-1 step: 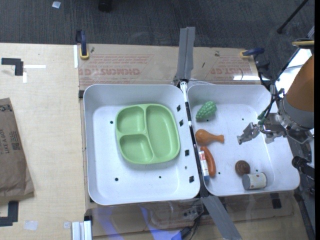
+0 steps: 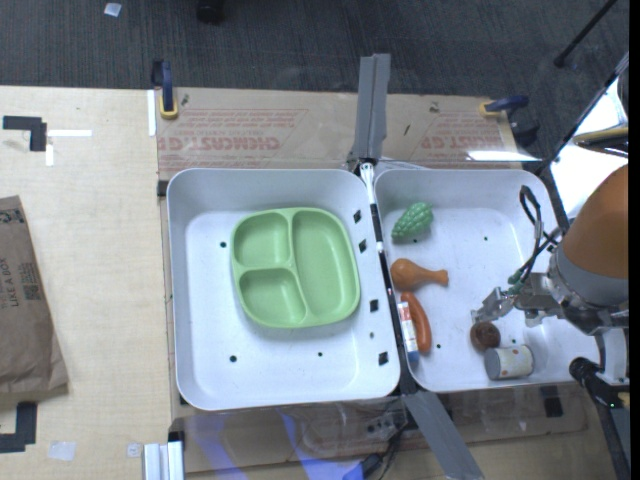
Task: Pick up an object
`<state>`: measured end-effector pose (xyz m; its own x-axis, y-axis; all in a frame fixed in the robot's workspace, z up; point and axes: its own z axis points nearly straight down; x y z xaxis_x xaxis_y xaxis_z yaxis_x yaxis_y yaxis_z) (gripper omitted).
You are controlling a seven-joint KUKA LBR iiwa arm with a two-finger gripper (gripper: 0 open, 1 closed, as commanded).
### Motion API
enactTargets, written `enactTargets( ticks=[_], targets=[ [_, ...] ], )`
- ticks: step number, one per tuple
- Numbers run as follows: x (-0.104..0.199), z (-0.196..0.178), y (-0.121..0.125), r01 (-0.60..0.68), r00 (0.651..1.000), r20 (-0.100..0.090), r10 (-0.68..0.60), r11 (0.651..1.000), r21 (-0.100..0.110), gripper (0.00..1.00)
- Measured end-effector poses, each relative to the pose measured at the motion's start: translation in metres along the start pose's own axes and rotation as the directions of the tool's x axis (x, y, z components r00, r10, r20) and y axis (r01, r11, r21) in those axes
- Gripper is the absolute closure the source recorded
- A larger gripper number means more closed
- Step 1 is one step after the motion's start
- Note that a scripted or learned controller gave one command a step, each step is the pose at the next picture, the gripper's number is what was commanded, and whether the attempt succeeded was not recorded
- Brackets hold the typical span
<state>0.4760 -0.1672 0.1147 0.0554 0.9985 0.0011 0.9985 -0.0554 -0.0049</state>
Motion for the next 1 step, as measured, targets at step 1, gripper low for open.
enactTargets(
  ticks=[1],
  targets=[
    [0.0509,0.0174,-0.0015,0.200,0.980,0.001,-0.200,0.980,-0.002,0.00]
  ],
)
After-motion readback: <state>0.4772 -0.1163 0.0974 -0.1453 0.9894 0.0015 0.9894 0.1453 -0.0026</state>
